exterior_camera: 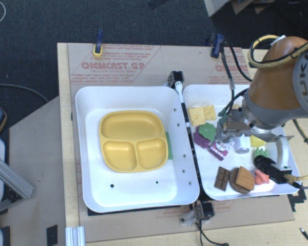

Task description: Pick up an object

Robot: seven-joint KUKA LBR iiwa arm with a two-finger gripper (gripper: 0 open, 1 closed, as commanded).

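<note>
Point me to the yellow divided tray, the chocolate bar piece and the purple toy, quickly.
yellow divided tray (pixel 133 140): camera view, on the ridge between its compartments.
chocolate bar piece (pixel 223 178): camera view, middle of its brown top face.
purple toy (pixel 205 141): camera view, on its left visible part.

A yellow three-compartment plastic tray (pixel 135 140) is taking up the middle of the left white bin (pixel 87 152), leaving open floor along the bin's walls. In the right white bin (pixel 208 188), small toy foods are crowding the floor: a yellow cheese slab (pixel 201 114), a green leaf piece (pixel 208 131), a brown chocolate bar (pixel 223 178) and a round tan cookie (pixel 243 179). The grey-and-orange arm (pixel 277 81) is looming over that bin's centre, blocking access from above.
</note>
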